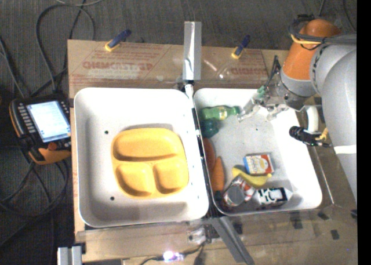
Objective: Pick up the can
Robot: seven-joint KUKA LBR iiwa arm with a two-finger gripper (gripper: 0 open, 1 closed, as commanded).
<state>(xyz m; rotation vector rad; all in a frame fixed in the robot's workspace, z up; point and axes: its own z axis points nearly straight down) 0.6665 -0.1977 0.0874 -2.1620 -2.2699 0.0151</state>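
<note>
In the right bin, a crumpled metal can; gripper state unclear.

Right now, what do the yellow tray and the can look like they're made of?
Yellow tray: likely molded plastic, matte and evenly coloured, with soft rounded compartments. Can: probably metal, its top giving a dull silvery glint; too small to be sure.

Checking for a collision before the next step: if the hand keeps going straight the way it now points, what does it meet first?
Most likely the green bottle, lying just beyond the hand along its leftward line. Height above the bin is unclear, so it might pass over.
</note>
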